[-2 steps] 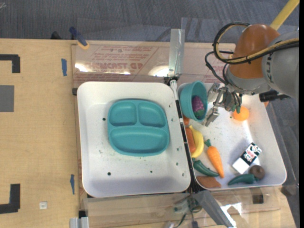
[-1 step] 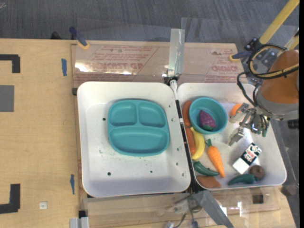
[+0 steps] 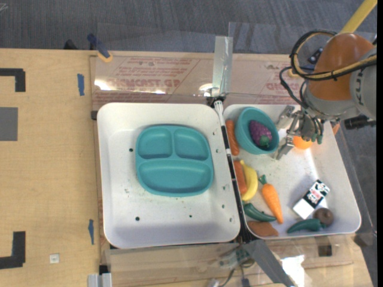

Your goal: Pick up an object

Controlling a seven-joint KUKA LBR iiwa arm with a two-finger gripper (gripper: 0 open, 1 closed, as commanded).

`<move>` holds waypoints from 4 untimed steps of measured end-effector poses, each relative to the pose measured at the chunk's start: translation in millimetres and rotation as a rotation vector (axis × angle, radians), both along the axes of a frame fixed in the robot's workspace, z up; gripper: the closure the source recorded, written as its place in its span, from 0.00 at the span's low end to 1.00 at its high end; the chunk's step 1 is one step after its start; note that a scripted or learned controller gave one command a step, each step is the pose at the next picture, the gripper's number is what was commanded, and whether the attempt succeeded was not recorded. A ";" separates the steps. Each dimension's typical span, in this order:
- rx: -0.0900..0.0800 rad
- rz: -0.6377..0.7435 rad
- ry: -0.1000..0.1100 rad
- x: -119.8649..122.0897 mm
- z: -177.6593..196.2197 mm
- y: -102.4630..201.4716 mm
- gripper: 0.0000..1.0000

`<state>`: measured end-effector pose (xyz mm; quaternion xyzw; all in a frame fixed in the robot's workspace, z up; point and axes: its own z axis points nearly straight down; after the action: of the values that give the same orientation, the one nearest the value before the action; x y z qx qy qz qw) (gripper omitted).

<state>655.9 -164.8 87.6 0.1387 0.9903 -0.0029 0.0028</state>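
Note:
My gripper [image 3: 297, 141] hangs over the back of the right bin [image 3: 344, 178], fingers spread and open. A small orange object [image 3: 303, 141] lies between them on the bin floor, apart from the left fingertip [image 3: 280, 153]. Just to the left a teal bowl [image 3: 254, 130] holds purple grapes [image 3: 261, 132]. Nearer the front lie a carrot [image 3: 272, 199], a banana [image 3: 250, 182], a black-and-white box [image 3: 311, 200], a brown ball [image 3: 324, 216] and two green vegetables [image 3: 261, 213] [image 3: 304, 225].
The left bin [image 3: 114, 178] holds a teal divided plate [image 3: 174, 159]. Orange and red pieces [image 3: 231, 137] line the right bin's left wall. An upright clear post [image 3: 222, 64] stands behind the bins, and cables loop above the wrist.

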 end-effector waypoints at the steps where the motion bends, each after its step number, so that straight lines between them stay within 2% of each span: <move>1: 0.004 -0.169 -0.003 -107.3 1.1 -45.6 0.00; 2: 0.014 -0.423 0.052 -18.5 1.3 -30.0 0.00; 3: 0.002 -0.572 0.003 2.1 -0.2 20.5 0.00; 4: 0.009 -0.605 -0.004 -71.3 1.4 49.8 0.00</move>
<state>584.6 -115.0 89.0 0.4276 0.9040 0.0009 0.0034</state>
